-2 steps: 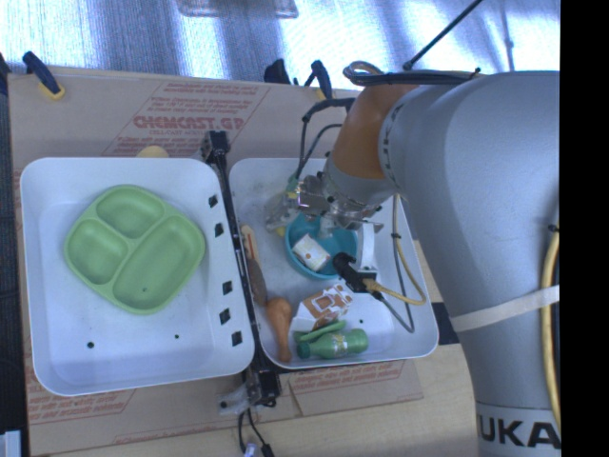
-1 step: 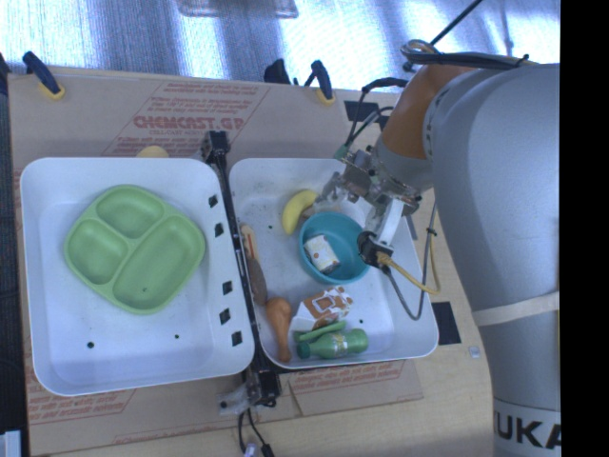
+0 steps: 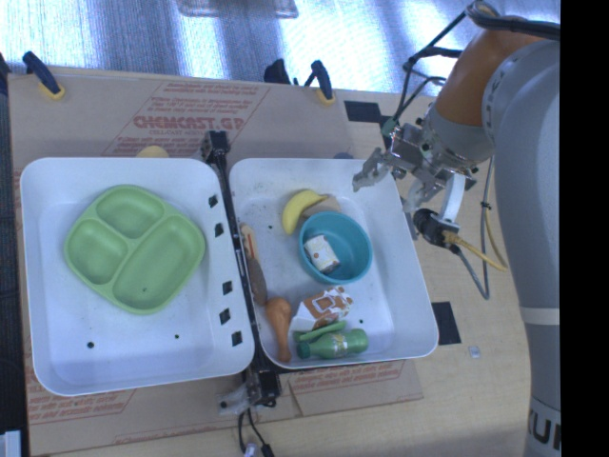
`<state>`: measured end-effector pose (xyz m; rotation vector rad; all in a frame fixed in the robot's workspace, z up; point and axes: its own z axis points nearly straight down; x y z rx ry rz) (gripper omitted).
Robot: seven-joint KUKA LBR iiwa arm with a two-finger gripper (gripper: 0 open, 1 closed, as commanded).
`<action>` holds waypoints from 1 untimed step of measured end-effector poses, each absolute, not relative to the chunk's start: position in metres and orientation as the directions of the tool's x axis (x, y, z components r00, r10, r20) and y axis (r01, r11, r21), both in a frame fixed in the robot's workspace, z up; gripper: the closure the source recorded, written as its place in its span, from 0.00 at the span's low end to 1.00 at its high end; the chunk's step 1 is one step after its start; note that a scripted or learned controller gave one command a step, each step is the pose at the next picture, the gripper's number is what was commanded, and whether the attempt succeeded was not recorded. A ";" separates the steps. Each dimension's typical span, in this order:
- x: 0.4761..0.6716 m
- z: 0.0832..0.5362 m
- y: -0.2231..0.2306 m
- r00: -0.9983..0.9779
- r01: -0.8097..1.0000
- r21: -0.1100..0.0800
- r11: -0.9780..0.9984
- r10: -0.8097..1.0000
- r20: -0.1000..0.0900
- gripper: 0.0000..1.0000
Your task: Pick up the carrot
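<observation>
Carrot [image 3: 278, 323]: lower centre, long axis near vertical, narrow end down.
Claw [image 3: 373, 171]: upper right, above bin rim, open, empty.

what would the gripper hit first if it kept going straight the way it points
Judging loosely, since depth is unclear from above: the gripper points left and down over the right bin's upper right corner. Going straight on, it would probably meet bare bin floor near the banana, not the carrot.

Glossy white plastic bins [image 3: 57, 369], matt green plate [image 3: 135, 248], brown cardboard [image 3: 190, 112]
</observation>
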<state>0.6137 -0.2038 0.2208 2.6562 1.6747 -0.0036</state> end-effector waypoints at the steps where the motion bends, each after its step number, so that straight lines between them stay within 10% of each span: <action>1: 0.601 0.427 -0.196 0.170 0.985 0.006 -0.170 0.985 -0.005 0.00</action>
